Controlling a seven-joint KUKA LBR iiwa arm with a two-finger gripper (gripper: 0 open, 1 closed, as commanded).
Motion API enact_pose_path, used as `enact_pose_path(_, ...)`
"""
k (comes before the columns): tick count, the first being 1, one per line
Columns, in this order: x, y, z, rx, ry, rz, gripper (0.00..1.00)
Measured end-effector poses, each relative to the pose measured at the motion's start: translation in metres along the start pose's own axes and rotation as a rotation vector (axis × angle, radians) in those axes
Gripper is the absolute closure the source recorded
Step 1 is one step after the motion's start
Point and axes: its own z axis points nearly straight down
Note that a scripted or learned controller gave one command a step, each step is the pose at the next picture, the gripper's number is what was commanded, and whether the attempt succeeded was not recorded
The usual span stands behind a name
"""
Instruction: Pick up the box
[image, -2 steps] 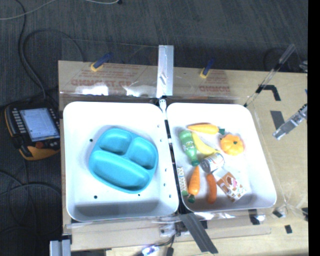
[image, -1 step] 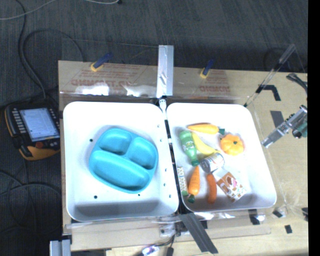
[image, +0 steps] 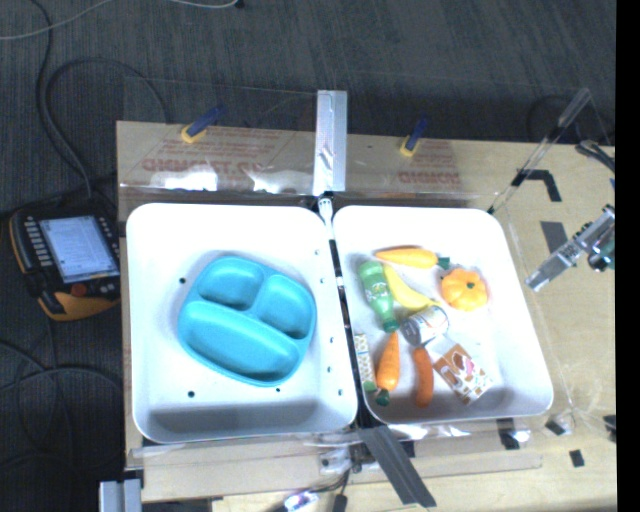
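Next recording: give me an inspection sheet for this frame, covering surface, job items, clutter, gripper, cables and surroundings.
Surface: wooden bench bearing two shallow white bins, left bin and right bin.
Job's things: small printed cardboard box lying in the right bin's near corner.
Clutter: blue divided plastic tray in the left bin; orange toy pumpkin, yellow banana, green bottle, carrots and a can beside the box.
Grippers: gripper at right, outside the bins.
Cables: black cables on the floor.
Surroundings: handheld control pendant at left.

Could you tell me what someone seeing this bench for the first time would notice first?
Probably the bright blue divided tray, lying alone in the middle of the left bin. Next comes the colourful clutter in the right bin: an orange pumpkin, a banana, carrots and the small box near its front edge.
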Motion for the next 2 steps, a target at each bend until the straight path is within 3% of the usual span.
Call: enact_pose_path(2, -0.0013, 0.0041, -0.0167, 0.001, -0.001, -0.005, 1.0)
